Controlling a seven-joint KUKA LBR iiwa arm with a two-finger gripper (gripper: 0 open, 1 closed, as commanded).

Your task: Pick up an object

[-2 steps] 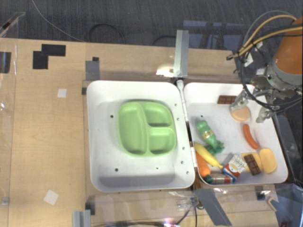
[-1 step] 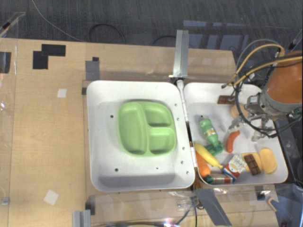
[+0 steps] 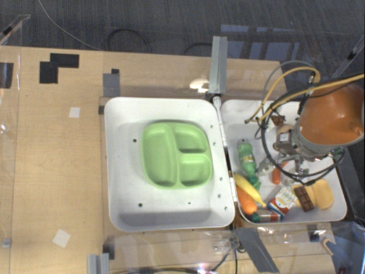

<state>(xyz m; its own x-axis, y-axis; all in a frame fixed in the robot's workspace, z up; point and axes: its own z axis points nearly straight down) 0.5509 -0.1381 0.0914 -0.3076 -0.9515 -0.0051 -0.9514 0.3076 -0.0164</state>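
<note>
My gripper (image 3: pixel 292 169) hangs low in the right white bin (image 3: pixel 239 114); whether it is spread or pinched I cannot tell from this angle. Just beside it: small orange-red piece (image 3: pixel 276 176), brown chocolate-bar block (image 3: pixel 304 198), green plastic bottle (image 3: pixel 246 156), yellow banana (image 3: pixel 248 188). Well away, a green sectioned tray (image 3: pixel 175 154) sits in the left white bin (image 3: pixel 122 170).

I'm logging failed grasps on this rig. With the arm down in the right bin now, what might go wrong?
1. The toys are heaped together: banana, carrot and green bottle touch or overlap, so the pincer may nudge neighbours or grab two.
2. The arm's loose cables hang over the right bin and might snag.
</note>
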